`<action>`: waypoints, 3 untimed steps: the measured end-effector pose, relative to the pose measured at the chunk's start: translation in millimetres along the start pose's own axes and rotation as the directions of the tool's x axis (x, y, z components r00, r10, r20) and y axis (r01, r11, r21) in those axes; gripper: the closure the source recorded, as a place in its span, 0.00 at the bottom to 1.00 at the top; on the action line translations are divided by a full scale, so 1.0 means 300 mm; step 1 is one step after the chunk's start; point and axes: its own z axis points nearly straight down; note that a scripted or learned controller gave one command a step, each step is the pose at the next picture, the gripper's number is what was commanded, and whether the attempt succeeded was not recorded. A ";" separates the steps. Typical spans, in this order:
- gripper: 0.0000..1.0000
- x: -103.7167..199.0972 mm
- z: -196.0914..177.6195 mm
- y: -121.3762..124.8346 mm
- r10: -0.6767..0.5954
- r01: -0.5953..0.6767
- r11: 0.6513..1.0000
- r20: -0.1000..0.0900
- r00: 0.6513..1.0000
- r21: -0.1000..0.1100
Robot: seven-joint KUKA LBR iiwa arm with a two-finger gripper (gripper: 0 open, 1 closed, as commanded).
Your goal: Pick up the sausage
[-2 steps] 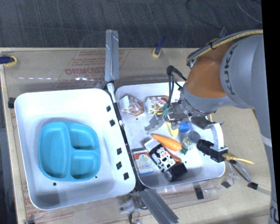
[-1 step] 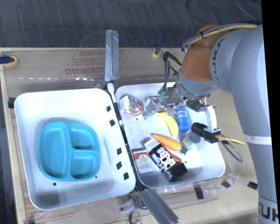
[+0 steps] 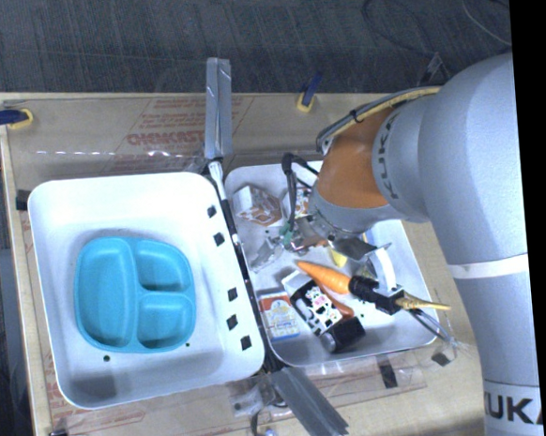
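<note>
My gripper (image 3: 291,232) hangs low over the upper middle of the right bin (image 3: 424,337), just above an orange carrot (image 3: 323,276) that lies at a slant. The grey arm with its orange band (image 3: 349,173) covers the bin's upper right part and hides whatever lies there. I cannot pick out a sausage among the things in sight. Crumpled clear wrapping (image 3: 254,205) lies left of the gripper.
Below the carrot sit a black-and-white patterned box (image 3: 316,305), a small carton (image 3: 279,317) and a dark cylinder (image 3: 344,335). A bit of yellow (image 3: 338,255) peeks out beside the carrot. The left bin (image 3: 52,216) holds a blue divided tray (image 3: 133,292).
</note>
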 end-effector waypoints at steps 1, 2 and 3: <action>0.00 0.251 -0.339 -0.043 -0.132 0.132 0.991 0.002 0.991 -0.003; 0.00 0.366 -0.338 0.015 -0.036 0.036 0.999 0.002 0.999 -0.004; 0.00 0.572 -0.333 -0.190 -0.082 0.082 0.997 0.001 0.997 0.001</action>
